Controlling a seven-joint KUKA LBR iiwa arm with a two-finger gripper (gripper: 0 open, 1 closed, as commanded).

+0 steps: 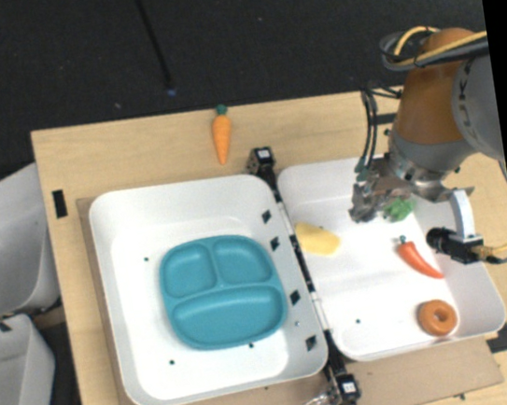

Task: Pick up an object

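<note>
You're looking at the gripper (pixel 373 200) hanging over the right bin (pixel 367 331) near its 1 o'clock corner, w/ a green item (pixel 398 210) just beside it at 3 o'clock. Can't tell the pincer's state from this angle, and nothing is showing as pinched. Risk, imo: it's closing off-centre and nudging the green item away, or it's bumping the red pepper (pixel 419 258) lying at 5 o'clock. Yellow piece (pixel 318 239) is sitting at 8 o'clock, donut (pixel 437 317) further down.

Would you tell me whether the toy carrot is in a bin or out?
Out: the carrot lies on the bare wooden bench, beyond the left bin.
</note>
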